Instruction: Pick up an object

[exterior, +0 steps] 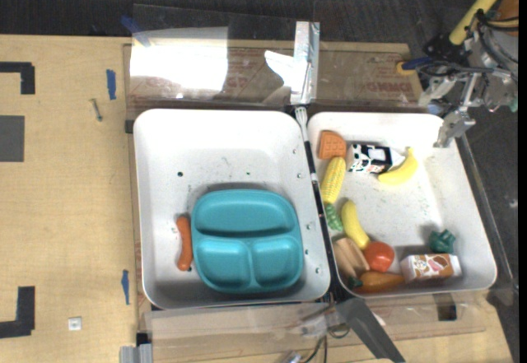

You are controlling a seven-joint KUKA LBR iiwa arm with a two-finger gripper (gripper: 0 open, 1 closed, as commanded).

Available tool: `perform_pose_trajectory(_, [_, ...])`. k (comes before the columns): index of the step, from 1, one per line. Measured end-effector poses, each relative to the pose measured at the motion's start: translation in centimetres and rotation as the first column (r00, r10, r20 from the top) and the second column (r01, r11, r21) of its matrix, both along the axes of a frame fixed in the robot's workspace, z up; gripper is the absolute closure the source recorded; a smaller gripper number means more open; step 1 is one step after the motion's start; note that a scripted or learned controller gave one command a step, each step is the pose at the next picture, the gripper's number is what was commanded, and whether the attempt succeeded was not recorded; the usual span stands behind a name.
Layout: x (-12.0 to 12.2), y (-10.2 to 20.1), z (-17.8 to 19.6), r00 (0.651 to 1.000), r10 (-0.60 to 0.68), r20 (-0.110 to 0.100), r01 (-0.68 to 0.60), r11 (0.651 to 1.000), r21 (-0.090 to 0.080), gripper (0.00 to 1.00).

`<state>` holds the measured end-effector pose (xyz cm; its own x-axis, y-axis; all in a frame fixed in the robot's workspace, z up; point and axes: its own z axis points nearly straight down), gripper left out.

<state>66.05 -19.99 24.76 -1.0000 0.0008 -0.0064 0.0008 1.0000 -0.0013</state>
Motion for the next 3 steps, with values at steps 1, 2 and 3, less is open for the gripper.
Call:
perform_pose_trajectory(1, [0.5,-1.7,-14.8,0.996,0.094,0.003,-0.094,0.996,-0.001,0.00])
perform_pose_trajectory(2, [0.7,-1.6,-13.6,0.995,0.096,0.010,-0.096,0.995,-0.003,1.00])
perform_pose_trajectory(3, [-1.2,3.4,0.2,0.992,0.123,0.016,-0.123,0.992,-0.005,1.00])
